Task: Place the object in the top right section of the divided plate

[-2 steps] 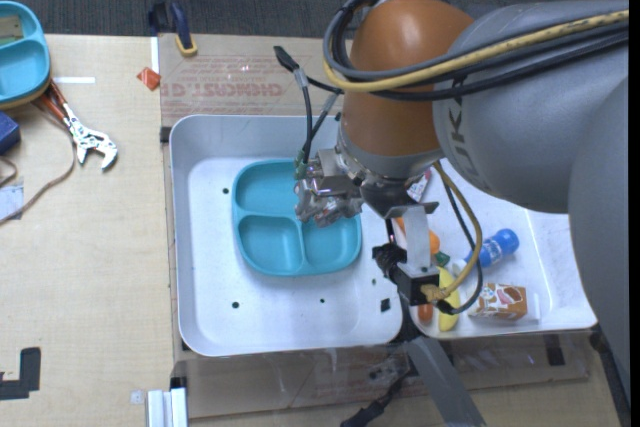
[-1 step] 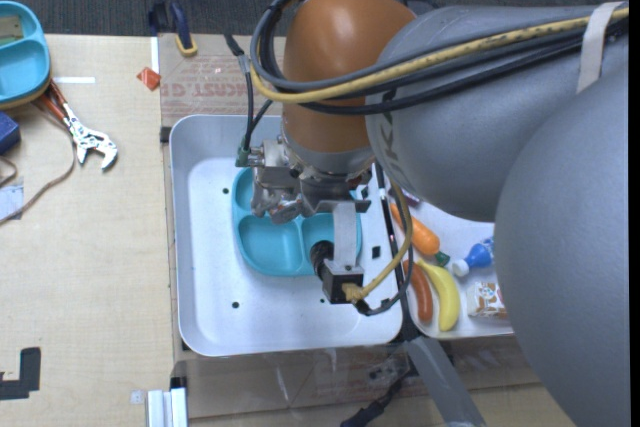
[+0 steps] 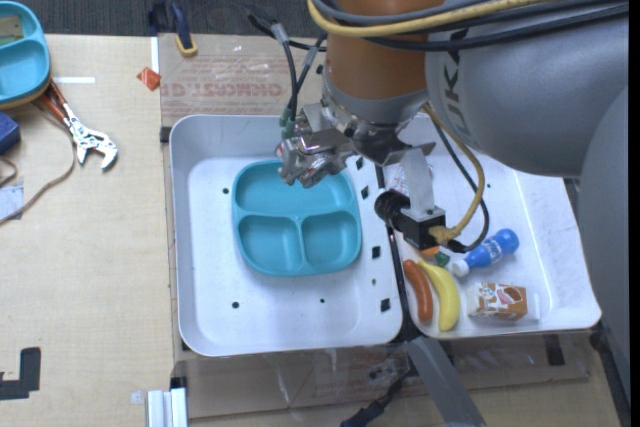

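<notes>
The grey arm reaches in from the right across both white bins. In the left bin sits the blue divided plate, its large section far and two small ones near. The gripper hangs over the plate's far right edge; whether its claw is wide or closed on anything, I cannot tell. Which object is meant is unclear: a banana, sausage, bottle and carton lie in the right bin. This looks like the placing step; next, lower into the far right section and release.
</notes>
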Motion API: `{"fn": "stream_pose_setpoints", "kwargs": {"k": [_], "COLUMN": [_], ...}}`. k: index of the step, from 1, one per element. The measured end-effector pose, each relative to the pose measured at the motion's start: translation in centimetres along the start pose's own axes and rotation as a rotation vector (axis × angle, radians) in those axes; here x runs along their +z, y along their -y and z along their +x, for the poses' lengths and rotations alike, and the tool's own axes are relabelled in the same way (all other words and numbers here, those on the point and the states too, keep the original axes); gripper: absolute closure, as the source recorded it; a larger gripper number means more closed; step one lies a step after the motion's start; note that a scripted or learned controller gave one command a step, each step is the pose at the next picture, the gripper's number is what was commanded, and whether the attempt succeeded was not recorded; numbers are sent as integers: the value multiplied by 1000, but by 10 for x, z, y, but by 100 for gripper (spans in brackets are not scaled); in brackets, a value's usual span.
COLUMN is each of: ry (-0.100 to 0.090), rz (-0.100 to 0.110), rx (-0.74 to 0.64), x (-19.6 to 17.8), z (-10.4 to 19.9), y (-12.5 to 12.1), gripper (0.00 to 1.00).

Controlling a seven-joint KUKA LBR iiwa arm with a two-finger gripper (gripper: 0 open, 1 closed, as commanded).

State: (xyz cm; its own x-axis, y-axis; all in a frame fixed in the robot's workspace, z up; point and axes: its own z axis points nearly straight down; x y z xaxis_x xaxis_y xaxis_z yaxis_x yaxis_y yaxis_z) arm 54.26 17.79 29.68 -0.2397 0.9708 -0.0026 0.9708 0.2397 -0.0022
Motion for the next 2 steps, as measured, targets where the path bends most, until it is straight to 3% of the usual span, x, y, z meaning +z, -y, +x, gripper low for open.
{"fn": "stream_pose_setpoints", "kwargs": {"k": [1, 2], "ry": [0, -1], "rz": [3, -1], "rx": [-130, -379], "x": [39, 65], "z": [47, -11], "y": [20, -25], "gripper": [100, 100]}}
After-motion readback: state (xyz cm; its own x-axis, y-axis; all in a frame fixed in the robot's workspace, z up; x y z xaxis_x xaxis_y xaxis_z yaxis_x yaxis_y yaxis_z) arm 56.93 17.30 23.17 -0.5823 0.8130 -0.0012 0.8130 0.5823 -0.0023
